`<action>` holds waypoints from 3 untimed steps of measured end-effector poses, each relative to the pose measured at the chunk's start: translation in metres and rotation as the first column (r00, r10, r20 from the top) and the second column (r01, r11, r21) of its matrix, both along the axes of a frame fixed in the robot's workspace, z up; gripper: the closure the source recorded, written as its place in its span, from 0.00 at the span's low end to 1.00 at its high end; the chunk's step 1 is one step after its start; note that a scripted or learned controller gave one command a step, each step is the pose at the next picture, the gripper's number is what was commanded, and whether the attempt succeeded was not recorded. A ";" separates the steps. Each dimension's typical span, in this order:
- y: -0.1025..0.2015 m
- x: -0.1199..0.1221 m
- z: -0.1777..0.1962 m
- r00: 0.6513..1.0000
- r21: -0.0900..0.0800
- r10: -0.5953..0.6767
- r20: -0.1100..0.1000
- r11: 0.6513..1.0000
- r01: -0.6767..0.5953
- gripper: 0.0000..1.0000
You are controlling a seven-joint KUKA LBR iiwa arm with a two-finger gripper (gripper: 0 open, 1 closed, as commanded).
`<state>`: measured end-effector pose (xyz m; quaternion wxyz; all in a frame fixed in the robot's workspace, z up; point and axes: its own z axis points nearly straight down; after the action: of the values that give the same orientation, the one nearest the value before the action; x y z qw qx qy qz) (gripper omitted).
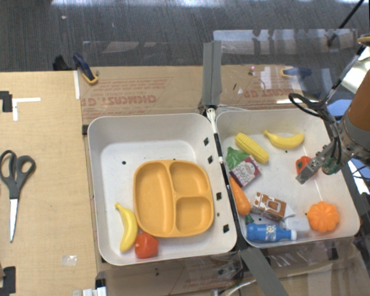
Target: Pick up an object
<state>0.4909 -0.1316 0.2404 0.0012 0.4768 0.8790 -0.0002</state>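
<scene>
Nearest the camera in the right bin (350, 199) lie a blue bottle (268, 233), an orange pumpkin (323, 217) and a small brown carton (270, 206), with a carrot (239, 196) by the dividing wall; in the left bin (106, 179) a banana (127, 226) and a red tomato (146, 245) touch the yellow 3-compartment tray (173, 197); farther back, the gripper (310, 169) hangs beside a small red object (303, 164), whether clamped cannot be told; beyond lie corn (252, 147) and a 2nd banana (284, 139).

My view of the bench (44, 182): two white bins (100, 179) side by side on cardboard (126, 95); scissors (14, 184) at far left; clamp (85, 69) beyond.
</scene>
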 end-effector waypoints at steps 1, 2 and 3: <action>0.055 0.010 0.039 0.994 0.000 -0.114 0.000 0.994 0.114 1.00; 0.100 0.073 0.064 0.990 -0.001 -0.144 -0.003 0.990 0.144 1.00; -0.030 0.074 0.083 0.963 -0.001 -0.269 -0.002 0.963 0.269 1.00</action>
<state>0.5650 -0.1621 0.3231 0.0005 0.5917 0.8061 -0.0013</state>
